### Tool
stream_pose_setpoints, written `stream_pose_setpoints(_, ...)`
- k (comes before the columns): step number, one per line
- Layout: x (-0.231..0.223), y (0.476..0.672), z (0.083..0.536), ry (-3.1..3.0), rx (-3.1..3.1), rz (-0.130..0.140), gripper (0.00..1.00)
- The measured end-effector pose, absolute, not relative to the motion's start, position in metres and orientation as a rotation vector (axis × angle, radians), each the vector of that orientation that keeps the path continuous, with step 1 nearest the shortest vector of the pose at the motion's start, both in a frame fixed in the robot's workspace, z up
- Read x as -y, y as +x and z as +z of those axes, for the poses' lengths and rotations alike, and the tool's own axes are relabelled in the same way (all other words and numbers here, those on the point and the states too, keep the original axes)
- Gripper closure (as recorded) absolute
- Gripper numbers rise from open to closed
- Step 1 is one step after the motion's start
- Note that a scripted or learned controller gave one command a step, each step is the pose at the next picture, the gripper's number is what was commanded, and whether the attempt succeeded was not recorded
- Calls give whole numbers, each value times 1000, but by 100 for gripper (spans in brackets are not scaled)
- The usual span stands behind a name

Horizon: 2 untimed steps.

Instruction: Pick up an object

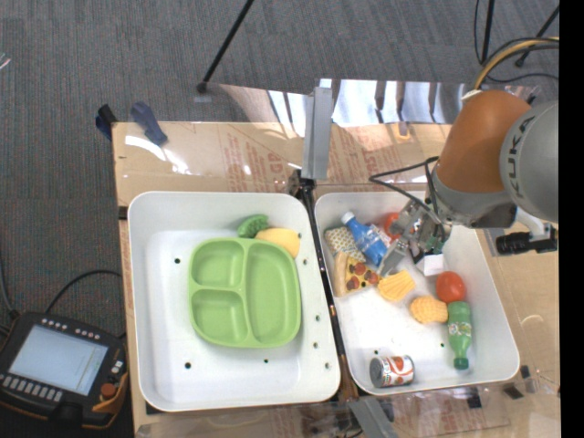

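Camera view from above: claw [404, 247] hangs low in the right bin [497, 290] among toys, beside a blue bottle [365, 235]; its grip cannot be told. Reaching stage; next, a clean lift.

2 shallow white bins [146, 245] look like smooth plastic with a soft sheen. The green divided plate [245, 292] is matt plastic. A small can [392, 370] shows shiny metal ends and a glossy red and white label. The green bottle [459, 330] and the red tomato [450, 286] look like glossy plastic. The bench [228, 153] is brown board under a clear, reflective sheet. The floor [109, 44] is grey ribbed carpet. The arm's orange band [484, 140] is smooth and slightly shiny.
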<state>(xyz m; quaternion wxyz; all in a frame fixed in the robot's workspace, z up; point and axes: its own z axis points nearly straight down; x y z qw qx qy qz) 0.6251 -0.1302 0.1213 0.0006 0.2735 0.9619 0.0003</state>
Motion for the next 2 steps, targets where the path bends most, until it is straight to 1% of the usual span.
stream_pose_setpoints(1,122,525,85,763,-3054,1,0)
stream_pose_setpoints(2,77,515,86,791,-3044,2,0)
